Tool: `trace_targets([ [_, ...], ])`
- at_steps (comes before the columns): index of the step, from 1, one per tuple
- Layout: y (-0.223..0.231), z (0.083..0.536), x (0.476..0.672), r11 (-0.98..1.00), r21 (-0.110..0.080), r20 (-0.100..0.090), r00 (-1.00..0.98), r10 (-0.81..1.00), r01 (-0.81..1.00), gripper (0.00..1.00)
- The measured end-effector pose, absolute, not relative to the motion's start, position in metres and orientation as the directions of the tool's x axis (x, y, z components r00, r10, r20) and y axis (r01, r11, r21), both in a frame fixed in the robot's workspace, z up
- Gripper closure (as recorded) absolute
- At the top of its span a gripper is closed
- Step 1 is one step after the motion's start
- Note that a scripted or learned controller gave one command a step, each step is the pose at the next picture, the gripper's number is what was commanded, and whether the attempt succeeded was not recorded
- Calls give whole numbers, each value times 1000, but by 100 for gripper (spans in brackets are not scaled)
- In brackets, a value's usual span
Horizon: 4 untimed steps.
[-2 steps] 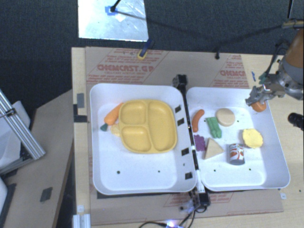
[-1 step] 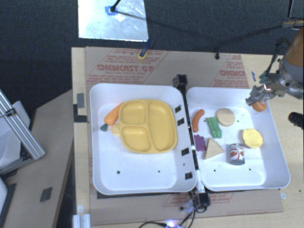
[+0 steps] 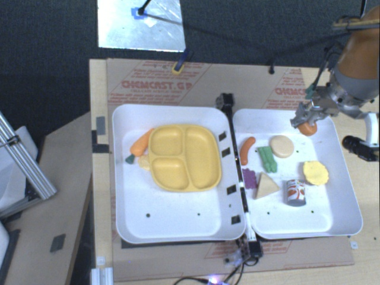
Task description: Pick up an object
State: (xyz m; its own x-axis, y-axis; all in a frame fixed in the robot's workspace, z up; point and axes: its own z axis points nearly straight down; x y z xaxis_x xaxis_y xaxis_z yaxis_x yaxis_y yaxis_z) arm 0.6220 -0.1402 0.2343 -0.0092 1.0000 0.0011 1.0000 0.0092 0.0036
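A slanted overhead look at a surface point(image 3: 279, 85) covered with cardboard, bearing two shallow white bins side by side.

The left bin point(image 3: 127, 218) holds a yellow divided plate point(image 3: 183, 157) with three compartments, lying flat near the middle. A toy carrot point(image 3: 141, 142) lies against the plate's left edge, its green top pointing toward the bin's left wall.

The right bin point(image 3: 332, 218) holds several toy foods. A red-orange sausage point(image 3: 246, 150) lies near the bin's left wall. Just to its right is a green ridged piece point(image 3: 266, 159), and beside that a pale round bun-like disc point(image 3: 281, 146). Below the sausage sits a small purple piece point(image 3: 249, 178), touching a pale wedge point(image 3: 266, 187) shaped like cheese. To the right of the wedge stands a small can point(image 3: 295, 192) with a red and white label. Above the can lies a round yellow piece point(image 3: 315, 173) with a bumpy edge.

The arm point(image 3: 359, 58) reaches in from the upper right. Its gripper point(image 3: 304, 122) hangs over the right bin's upper right corner, closed around a small orange object point(image 3: 308, 128), which shows just beneath the fingers, apart from the other items.

Beyond the bins a shiny metal sheet point(image 3: 141, 16) lies on dark carpet.
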Motion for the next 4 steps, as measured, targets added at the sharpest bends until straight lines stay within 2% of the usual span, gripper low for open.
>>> trace_targets([
  [1, -81, 236, 615, 9, 1, 1, -9, 1000, 1000, 100],
  [3, 24, 243, 624, 8, 3, 1, -8, 1000, 1000, 100],
  [4, 75, 221, 631, 9, 0, 1, -9, 1000, 1000, 100],
])
